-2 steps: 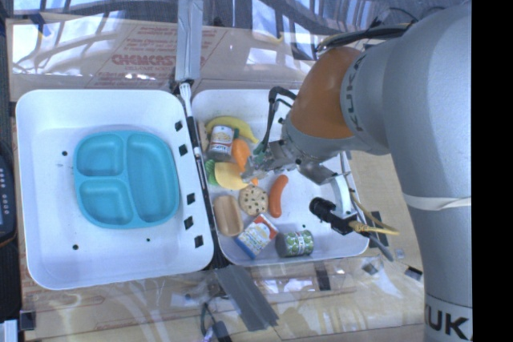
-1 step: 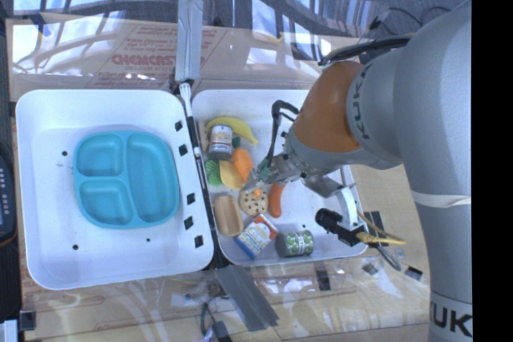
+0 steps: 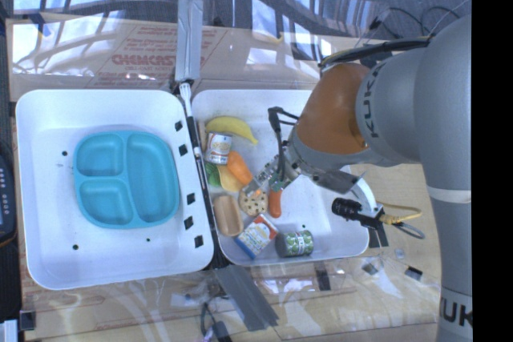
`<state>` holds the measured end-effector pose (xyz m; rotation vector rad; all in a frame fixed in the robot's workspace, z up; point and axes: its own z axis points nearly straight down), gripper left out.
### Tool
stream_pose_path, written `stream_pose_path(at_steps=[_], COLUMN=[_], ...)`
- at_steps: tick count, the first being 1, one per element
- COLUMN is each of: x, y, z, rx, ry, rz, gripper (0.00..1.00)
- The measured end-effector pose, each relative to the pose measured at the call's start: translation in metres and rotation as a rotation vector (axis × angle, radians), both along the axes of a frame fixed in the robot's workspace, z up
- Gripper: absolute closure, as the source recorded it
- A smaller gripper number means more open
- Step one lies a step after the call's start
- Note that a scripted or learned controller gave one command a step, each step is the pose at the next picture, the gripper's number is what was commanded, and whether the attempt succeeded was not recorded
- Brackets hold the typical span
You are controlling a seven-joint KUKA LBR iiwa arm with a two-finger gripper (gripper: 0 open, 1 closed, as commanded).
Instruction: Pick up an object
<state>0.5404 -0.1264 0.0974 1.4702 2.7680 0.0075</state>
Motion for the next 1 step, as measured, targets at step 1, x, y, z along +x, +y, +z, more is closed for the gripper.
stream_pose_path(at_steps=[1], x=[0.0313], y=[0.0566], z=[0.123], rx=[-0.001], ry=[0.002], rz=[0.017], gripper=[1.0])
